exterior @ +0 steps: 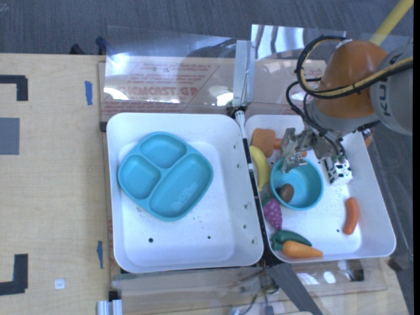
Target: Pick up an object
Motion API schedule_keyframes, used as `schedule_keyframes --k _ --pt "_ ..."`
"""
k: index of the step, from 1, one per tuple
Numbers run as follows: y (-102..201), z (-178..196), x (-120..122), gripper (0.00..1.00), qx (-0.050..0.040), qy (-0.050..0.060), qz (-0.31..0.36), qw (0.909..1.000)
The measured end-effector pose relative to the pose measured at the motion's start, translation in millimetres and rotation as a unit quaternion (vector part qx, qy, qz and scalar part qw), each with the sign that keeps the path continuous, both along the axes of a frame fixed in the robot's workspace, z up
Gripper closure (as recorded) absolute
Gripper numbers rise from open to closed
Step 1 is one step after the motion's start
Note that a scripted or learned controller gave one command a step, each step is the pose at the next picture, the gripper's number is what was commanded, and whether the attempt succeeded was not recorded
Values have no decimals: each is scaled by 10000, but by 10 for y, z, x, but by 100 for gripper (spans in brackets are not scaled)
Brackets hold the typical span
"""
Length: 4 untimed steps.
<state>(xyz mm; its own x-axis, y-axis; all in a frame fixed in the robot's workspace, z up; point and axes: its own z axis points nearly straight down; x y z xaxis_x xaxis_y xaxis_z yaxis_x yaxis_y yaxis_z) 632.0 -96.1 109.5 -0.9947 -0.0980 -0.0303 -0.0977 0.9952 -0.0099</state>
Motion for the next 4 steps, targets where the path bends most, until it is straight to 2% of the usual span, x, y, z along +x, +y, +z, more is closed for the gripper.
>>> schedule_keyframes --k 1,2,3,4 --pt "23 -45 -21 0 22 39 1 10000" --pt "36 -183 -31 0 34 93 -118 9999" --pt "-14 -183 -68 0 45 86 -797 9968" --pt "3 -183 -96 0 51 86 -958 9953"
